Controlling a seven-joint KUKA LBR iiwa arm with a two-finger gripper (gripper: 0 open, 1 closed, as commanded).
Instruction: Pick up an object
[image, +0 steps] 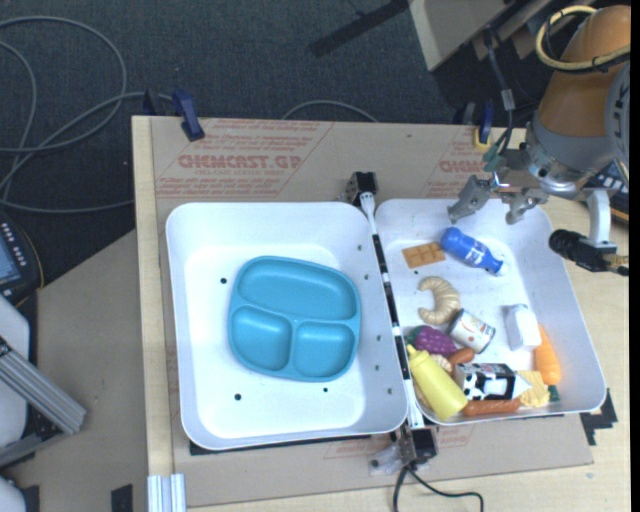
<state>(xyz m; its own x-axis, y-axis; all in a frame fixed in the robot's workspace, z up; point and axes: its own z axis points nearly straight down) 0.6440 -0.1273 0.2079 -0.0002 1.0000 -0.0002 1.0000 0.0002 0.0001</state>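
Note:
My gripper (497, 203) hangs over the far end of the right bin (575, 320), fingers spread open with nothing between them. Just below it lies a blue bottle (472, 250) with a white cap end. Further down the bin are a tan cracker (423, 255), a croissant (441, 297), a small can (471, 330), a white block (520, 325), a carrot (546, 358), a purple eggplant (434, 340), a yellow bottle (436, 383) and a black-and-white cow-pattern box (488, 381).
The left bin (200, 260) holds a blue divided plate (293, 316). A hinge and clamp strip (385, 300) runs between the two bins. The arm's orange band (590, 70) rises at the top right, with cables beside it.

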